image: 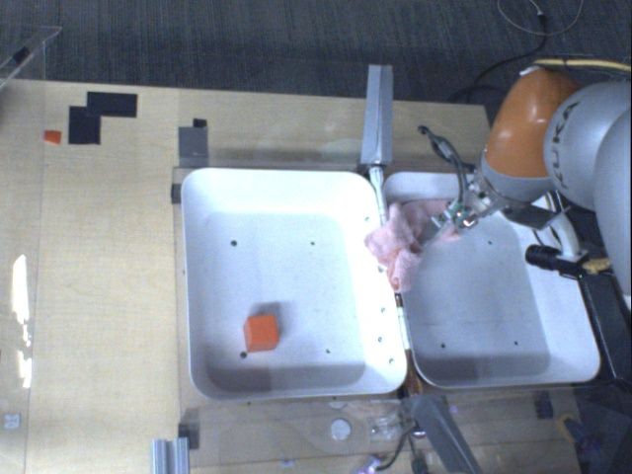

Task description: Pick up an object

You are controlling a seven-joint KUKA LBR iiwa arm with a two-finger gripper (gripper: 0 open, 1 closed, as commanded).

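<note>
A crumpled pink cloth [398, 242] lies at the left side of the right bin [513, 349], draped against the wall shared with the left bin. My gripper [441, 224] is low at the cloth's right edge and touches or overlaps it. The grey arm with its orange band [528, 117] reaches in from the right. A small orange block [262, 333] sits alone in the front part of the left bin [286, 215], far from the gripper.
A grey metal post [377, 117] stands behind the gap between the bins. Black cables [558, 258] run along the right bin's right side. Black markers [99, 114] and a small orange tag [51, 137] lie on the wooden bench at the far left.
</note>
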